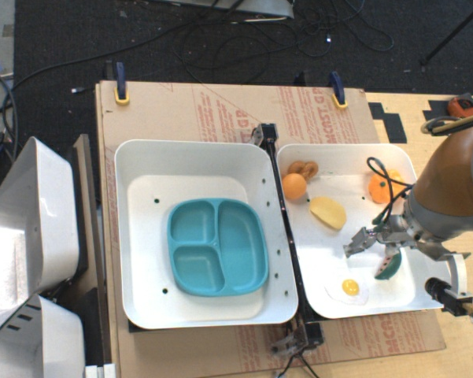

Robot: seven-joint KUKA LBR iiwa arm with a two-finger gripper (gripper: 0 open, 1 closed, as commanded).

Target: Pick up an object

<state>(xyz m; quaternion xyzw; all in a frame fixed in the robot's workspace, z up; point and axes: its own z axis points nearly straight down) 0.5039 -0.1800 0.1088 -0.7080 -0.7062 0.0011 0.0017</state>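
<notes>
your gripper sits low in the right bin, toward its near right part, with the two fingers splayed apart and nothing between them. one finger reaches left over bare bin floor; the other points down toward a dark green-and-white piece that lies just beside its tip, and you cannot tell whether they touch.

around the gripper you have several things to choose from. a fried egg toy, white with a yellow yolk, lies near the bin's near edge, just left of and nearer than the gripper. a pale yellow wedge lies toward the middle of the bin, left of and farther than the gripper. a small orange ball sits by the bin's left wall, touching or just beside a brown pretzel-shaped piece at the far left corner. another orange fruit sits toward the far right, partly crossed by a black cable.

the arm comes in from the right, its orange band over the bin's right edge.

in the left bin a teal divided plate lies flat in the middle, three compartments up. both bins rest on a cardboard-covered bench.
</notes>
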